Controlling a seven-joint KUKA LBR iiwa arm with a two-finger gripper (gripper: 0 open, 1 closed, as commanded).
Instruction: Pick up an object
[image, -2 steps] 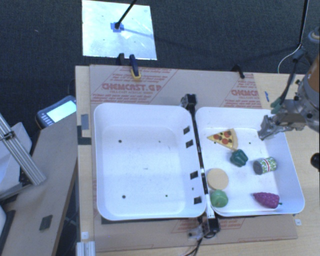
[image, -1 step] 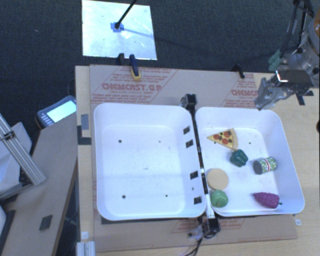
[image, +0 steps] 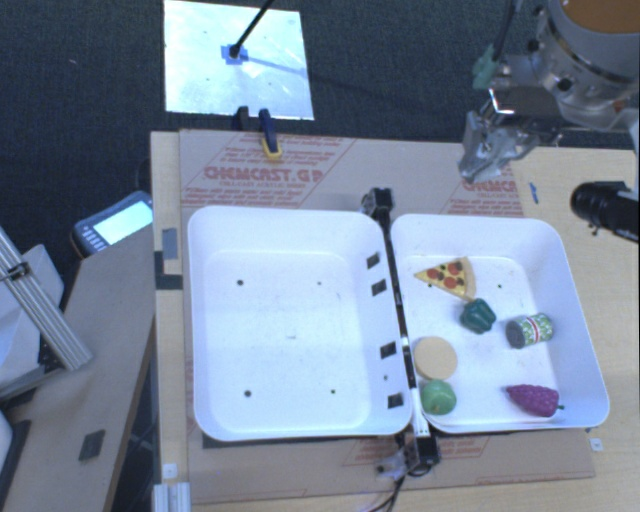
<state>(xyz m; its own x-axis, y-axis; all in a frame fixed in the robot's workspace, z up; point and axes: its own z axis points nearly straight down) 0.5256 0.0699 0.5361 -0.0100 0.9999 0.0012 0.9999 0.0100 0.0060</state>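
Dark carpet fills the top of the frame behind a pale wooden surface (image: 165, 200), on which a brown cardboard sheet (image: 300, 165) with red lettering lies under two shallow white plastic bins set side by side. Smooth and glossy, the left bin (image: 205, 300) has rounded corners and a few small dark dots on its floor. Its neighbour, the right bin (image: 575, 300), holds six small toy objects: one flat triangular pizza slice (image: 448, 277) with red spots toward the upper left of that bin, one dark green lumpy pepper (image: 478, 316) just below it, one small can (image: 529, 330) lying on its side to the right of the pepper, one flat tan round disc (image: 435, 357) near the bin's left wall, one rounded green fruit (image: 438, 397) just below the disc, and one knobbly purple bunch of grapes (image: 533, 400) in the lower right corner. One grey metal arm enters at the upper right, and its hand (image: 487, 160) hangs above the cardboard beyond the right bin's far rim, well apart from all six objects and holding none; I cannot tell how far open it is.
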